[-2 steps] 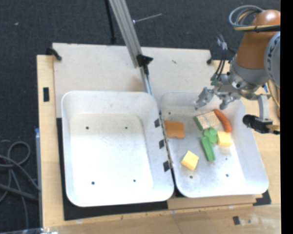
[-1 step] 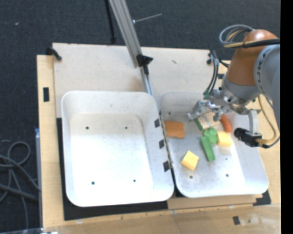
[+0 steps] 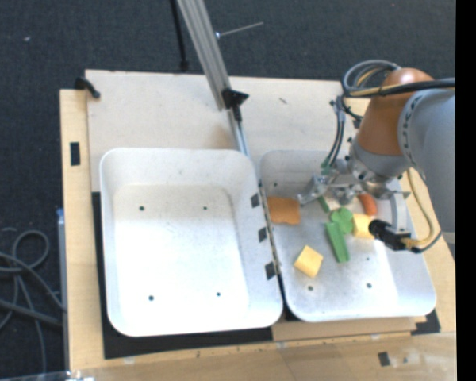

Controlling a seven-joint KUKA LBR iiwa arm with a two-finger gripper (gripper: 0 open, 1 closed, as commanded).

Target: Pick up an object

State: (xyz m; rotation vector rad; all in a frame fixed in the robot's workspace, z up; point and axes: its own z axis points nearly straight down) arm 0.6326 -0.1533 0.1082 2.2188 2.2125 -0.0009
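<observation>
The right bin [image 3: 381,292] holds several small objects. An orange block [image 3: 283,210] lies near its left wall, and a yellow block [image 3: 308,261] sits closer to the front. A long green piece [image 3: 337,238] lies in the middle, next to a small yellow piece [image 3: 362,227] and a reddish-orange piece [image 3: 368,205]. My gripper [image 3: 339,192] hangs low over the back middle of this bin, just above the green piece's top end. The wrist hides what lies directly under it.
The left bin [image 3: 182,236] stands beside the right one, their walls meeting near the centre. A slanted metal rail [image 3: 210,50] rises behind the bins. Cables [image 3: 381,232] trail from the arm over the right bin's right side.
</observation>
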